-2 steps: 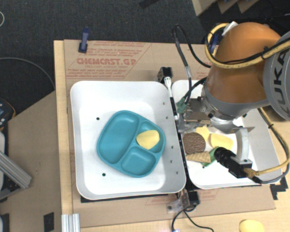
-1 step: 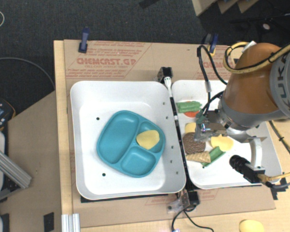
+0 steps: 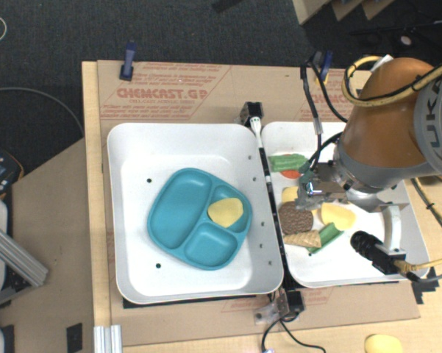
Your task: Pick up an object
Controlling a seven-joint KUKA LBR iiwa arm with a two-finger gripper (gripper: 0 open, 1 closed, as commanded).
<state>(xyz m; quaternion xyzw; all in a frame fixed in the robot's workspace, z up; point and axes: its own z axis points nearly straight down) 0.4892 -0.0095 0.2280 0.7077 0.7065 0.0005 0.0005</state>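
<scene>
The surface (image 3: 184,87) carries two white bins side by side. The left bin (image 3: 132,197) holds a teal divided plate (image 3: 176,212), with a pale yellow disc (image 3: 225,211) lying in the plate's right-hand compartment.

The arm (image 3: 386,123) reaches in from the right and hangs over the right bin (image 3: 331,274). The pincer (image 3: 309,190) is positioned above the cluster of items near that bin's left wall. Whether it is wide, narrow or holding anything cannot be told from this angle.

Items in the right bin:
- a green piece (image 3: 287,162) at the far side, with a red piece (image 3: 292,173) just beside it
- a brown round piece (image 3: 296,218) just beneath the pincer
- a yellow wedge (image 3: 338,216) to the right of the brown piece
- a tan wafer (image 3: 300,239) touching a small green strip (image 3: 325,235) at the near side
</scene>
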